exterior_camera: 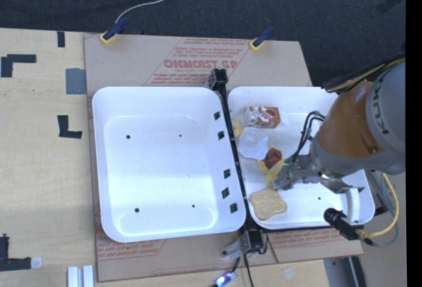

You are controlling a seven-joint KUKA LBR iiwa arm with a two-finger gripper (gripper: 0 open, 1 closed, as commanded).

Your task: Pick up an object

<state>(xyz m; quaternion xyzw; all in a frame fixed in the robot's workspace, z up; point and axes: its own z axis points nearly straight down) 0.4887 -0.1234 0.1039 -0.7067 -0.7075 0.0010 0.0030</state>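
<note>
Several small objects lie along the left side of the right bin [310, 216]. At the back is a brown and white packet [262, 117]. A clear, whitish plastic piece [253, 144] lies in front of it. A red and yellow item [271, 160] sits beside that. Near the front is a tan, bread-like piece [268, 204]. My gripper [283, 178] is low in the right bin, right next to the red and yellow item and just behind the tan piece. The wrist hides its fingers.
The left bin [105, 147] is beside the right one, with a black divider clip strip [226, 147] between them. Both stand on a cardboard sheet [198, 61] with a blue-yellow clamp [112, 31] at each back corner. A cable [369, 233] hangs by the arm.
</note>
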